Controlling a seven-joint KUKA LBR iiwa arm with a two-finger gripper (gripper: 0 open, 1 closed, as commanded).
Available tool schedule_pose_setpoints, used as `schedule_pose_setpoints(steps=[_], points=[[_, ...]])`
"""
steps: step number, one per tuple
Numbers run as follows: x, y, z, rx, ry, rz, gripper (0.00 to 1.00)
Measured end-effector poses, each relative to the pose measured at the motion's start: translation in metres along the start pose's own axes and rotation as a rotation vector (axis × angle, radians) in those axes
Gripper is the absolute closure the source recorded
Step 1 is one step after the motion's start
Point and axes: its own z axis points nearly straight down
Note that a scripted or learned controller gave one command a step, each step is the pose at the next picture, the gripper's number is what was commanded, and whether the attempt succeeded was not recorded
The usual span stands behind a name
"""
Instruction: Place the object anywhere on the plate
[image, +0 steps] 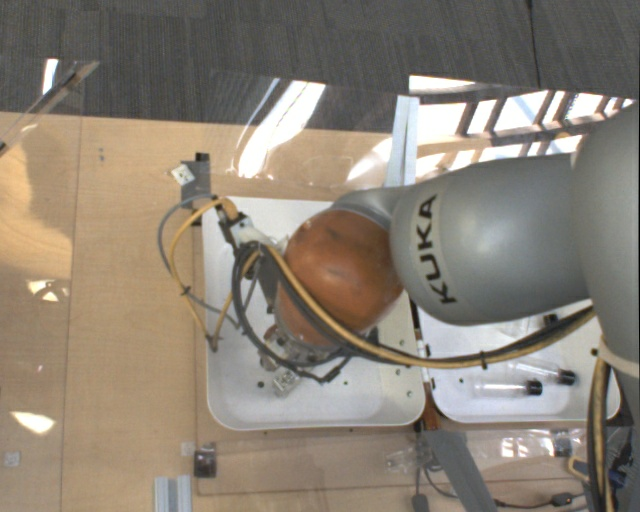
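Clear plastic, the syringe (520, 385) lay in the right bin (570, 408): probably light, stiff and slippery, best pinched across its barrel. Well apart, the gripper (283, 378) hung low over the left bin (230, 400), its opening impossible to judge.

arm (500, 240): reaches in from right | wrist: pointing down

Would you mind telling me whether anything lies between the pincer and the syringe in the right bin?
The pincer hangs low over the left bin, while the syringe lies in the right bin. The bins' adjoining walls stand between them, and the arm's own cables sweep across that gap.
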Motion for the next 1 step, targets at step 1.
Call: schedule_pose_setpoints(steps=[1], points=[[0.0354, 0.0312, -0.0609, -0.020, -0.006, -0.170, 1.00]])
